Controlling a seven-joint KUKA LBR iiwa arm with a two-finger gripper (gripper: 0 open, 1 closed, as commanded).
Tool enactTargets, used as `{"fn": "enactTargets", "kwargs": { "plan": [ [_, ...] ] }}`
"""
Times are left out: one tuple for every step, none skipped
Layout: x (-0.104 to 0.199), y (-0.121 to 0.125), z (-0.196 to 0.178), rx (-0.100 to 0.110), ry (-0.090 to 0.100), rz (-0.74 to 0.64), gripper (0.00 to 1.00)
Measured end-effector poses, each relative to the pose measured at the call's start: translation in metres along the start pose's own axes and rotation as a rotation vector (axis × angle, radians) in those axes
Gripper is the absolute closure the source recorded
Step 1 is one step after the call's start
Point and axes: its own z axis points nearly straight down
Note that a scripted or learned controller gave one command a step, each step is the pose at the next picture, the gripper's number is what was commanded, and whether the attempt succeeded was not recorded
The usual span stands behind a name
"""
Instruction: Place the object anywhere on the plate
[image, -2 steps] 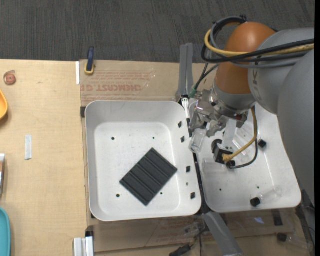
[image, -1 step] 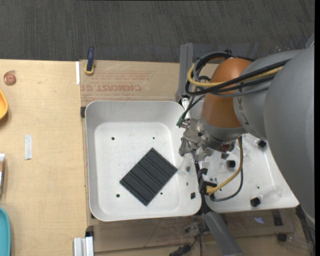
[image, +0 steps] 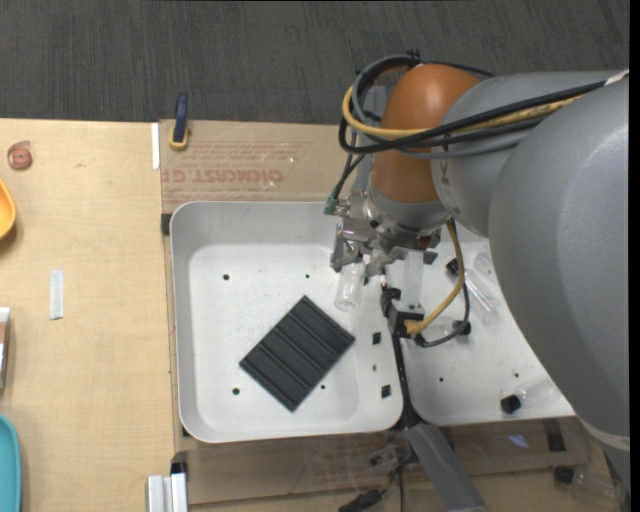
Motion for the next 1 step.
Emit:
{"fn": "enactTargets", "kwargs": {
  "plan": [
    [-0.0070, 0.0322, -0.1603, -0.002, 0.000, -0.306, 1.00]
  ]
}}
